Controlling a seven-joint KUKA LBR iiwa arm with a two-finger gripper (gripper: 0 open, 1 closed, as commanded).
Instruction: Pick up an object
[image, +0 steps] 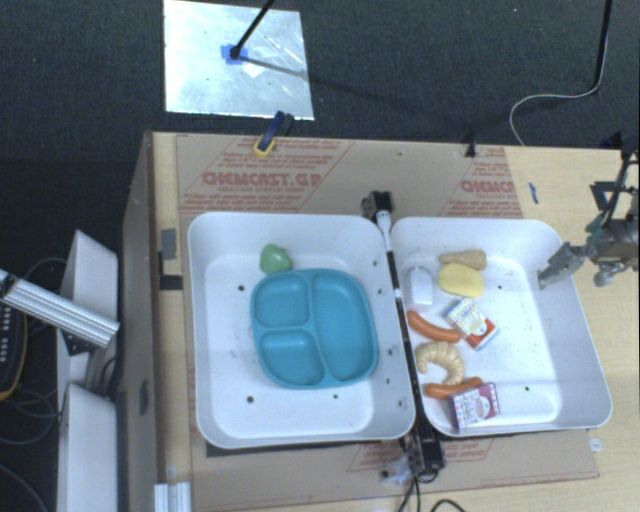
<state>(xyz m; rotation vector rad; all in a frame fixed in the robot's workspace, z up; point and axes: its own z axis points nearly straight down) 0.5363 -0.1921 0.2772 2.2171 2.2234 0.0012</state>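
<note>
Lighting is even and fairly bright, seemingly from overhead, with a cool, bluish cast. The two white bins (232, 236) are the brightest areas, nearly washed out along their rims, and things inside them cast only faint, soft shadows. Above the bins, a foil sheet (238, 58) on the dark floor shows patchy glare. The dark carpet around the bench looks grainy. Overall sharpness is low: print on the small packets in the right bin (575, 330) is unreadable, and edges look soft
</note>
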